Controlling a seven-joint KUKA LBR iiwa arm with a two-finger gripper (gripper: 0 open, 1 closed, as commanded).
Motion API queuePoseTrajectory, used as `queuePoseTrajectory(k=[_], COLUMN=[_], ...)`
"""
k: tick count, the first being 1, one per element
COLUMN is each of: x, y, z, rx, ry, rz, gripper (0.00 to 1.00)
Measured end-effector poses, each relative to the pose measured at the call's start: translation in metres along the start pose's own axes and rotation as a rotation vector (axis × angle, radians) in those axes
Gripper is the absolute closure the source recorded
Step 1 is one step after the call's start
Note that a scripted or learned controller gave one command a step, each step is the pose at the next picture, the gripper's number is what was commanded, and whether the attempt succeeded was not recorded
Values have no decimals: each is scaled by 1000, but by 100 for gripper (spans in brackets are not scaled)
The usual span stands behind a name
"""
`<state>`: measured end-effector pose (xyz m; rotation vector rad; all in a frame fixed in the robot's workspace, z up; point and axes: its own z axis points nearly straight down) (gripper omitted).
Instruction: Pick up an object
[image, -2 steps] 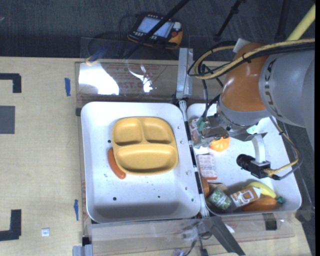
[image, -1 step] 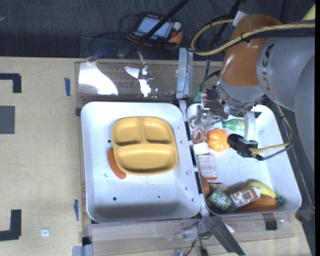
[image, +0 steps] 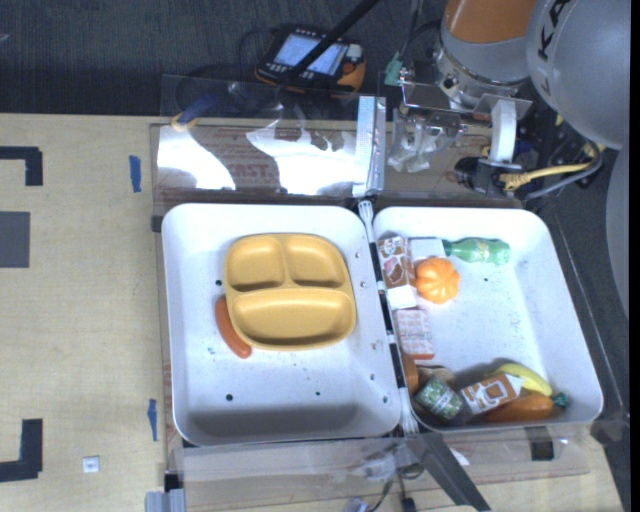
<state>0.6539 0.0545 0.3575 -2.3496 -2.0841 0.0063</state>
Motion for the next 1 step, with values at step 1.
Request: queuePoseTrajectory(k=[1], x=[-60], y=[20], z=[42], rx=[2], ry=[2], rz=[-455], gripper=[100])
